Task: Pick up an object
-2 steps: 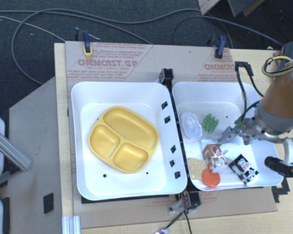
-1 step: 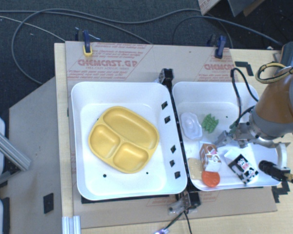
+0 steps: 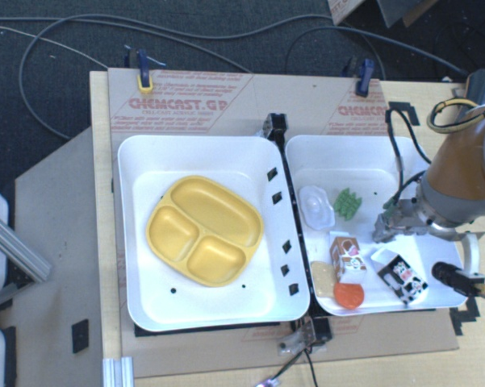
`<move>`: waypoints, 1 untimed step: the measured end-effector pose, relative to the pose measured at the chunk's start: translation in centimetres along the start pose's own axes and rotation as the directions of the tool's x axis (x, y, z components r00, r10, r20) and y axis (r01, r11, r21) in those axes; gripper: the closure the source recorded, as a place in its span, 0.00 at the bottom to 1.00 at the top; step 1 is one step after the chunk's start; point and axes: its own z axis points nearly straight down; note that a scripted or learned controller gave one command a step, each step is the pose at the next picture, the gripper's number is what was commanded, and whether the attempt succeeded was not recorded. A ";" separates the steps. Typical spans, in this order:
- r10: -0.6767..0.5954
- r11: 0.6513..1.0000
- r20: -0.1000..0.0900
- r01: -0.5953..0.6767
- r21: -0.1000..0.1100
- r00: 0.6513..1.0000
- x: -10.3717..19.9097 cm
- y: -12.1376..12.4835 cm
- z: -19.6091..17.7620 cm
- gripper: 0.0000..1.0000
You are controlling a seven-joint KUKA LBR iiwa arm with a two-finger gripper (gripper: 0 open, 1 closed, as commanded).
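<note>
The arm reaches in from the right over the right-hand bin (image 3: 371, 156), and its gripper (image 3: 387, 224) sits low near the middle of that bin, just above a small white-and-black packet (image 3: 399, 274). Its state cannot be told from this slanted view, and nothing can be seen in its hold. The candidates for picking all lie in the right bin: a clear plastic cup (image 3: 315, 205) toward the dividing wall, a green leafy toy (image 3: 349, 204) just beside it, a small printed carton (image 3: 348, 256) below them, a red round piece (image 3: 349, 296) touching the carton's lower end, and a pale flat piece (image 3: 324, 276) at the carton's left. The left bin (image 3: 137, 240) bears a yellow divided tray (image 3: 205, 230), well apart from the arm. Judging by where the gripper sits, the step in hand looks like the approach or descent toward a grasp, with no object lifted yet. The nearest things are the packet and the carton; the next move would call for settling squarely over one of them, closing on it alone without nudging its neighbours, and then rising straight up. The packet lies flat against the bin floor, so a firm hold on it may be hard to get.
</note>
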 end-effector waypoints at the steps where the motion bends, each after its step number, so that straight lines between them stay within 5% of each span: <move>1: -0.001 1.000 0.004 0.001 -0.005 1.000 -0.4 -0.6 -6.1 1.00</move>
